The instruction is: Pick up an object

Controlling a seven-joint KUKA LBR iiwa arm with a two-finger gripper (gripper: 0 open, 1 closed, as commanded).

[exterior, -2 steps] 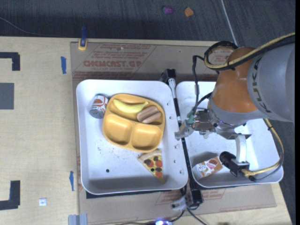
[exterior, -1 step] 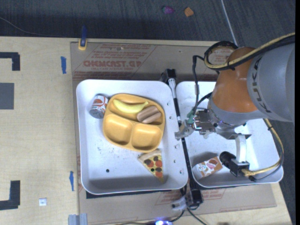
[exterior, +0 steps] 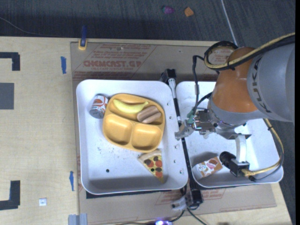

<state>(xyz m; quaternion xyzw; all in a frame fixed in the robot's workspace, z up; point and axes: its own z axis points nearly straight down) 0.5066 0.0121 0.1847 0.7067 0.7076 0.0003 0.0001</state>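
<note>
My gripper (exterior: 186, 127) hangs low over the left edge of the right bin (exterior: 267, 139), close to the divider between the bins. A small brown and white bottle (exterior: 207, 168) lies on its side in the right bin's near left corner, below the gripper and apart from it. In the left bin (exterior: 89, 139) a yellow divided plate (exterior: 132, 128) holds a banana (exterior: 127, 106) and a hot dog (exterior: 150, 114). A soda can (exterior: 98, 106) lies at the plate's upper left. A pizza slice (exterior: 153, 163) lies just below the plate.
The grey and orange arm (exterior: 239, 93) covers much of the right bin's middle and back. Black cables (exterior: 171, 86) run along the divider between the bins. Brown cardboard (exterior: 117, 60) lies under both bins, on the wooden bench.
</note>
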